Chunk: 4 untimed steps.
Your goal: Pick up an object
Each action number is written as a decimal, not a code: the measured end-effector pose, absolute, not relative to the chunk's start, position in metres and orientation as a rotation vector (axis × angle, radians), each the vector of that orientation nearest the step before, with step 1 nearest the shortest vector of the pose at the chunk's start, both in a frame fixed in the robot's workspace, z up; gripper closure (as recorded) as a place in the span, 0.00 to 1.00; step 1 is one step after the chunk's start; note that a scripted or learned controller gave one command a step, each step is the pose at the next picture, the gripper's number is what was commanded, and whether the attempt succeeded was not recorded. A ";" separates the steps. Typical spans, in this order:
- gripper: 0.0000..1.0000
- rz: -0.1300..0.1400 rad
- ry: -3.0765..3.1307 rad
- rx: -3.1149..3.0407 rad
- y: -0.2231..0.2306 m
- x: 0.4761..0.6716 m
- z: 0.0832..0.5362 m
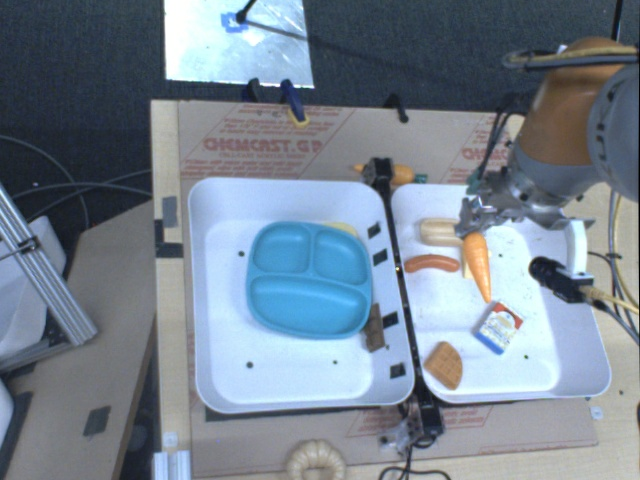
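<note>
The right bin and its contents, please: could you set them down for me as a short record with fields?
bin: right bin, white, shallow
gripper: gripper at the top end of the carrot; grip cannot be told
carrot: carrot, orange, tip pointing toward the near edge
sausage: sausage, left of the carrot
bread roll: bread roll, pale, above the sausage
carton: carton, small
cookie: cookie, brown, near front-left corner

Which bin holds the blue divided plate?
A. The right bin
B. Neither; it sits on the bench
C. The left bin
C: the blue plate lies inside the left bin, while the carrot and sausage lie in the right bin.
</note>
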<state>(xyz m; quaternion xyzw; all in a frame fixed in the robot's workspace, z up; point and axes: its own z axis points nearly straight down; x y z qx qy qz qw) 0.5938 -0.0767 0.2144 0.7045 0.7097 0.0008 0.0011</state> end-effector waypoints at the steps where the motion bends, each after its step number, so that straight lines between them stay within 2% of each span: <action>1: 1.00 0.002 2.222 2.219 -0.086 0.592 0.217; 2: 1.00 0.004 2.226 2.215 -0.080 0.588 0.234; 3: 1.00 0.001 2.226 2.214 -0.082 0.598 0.218; 4: 1.00 0.002 2.227 2.214 -0.076 0.588 0.234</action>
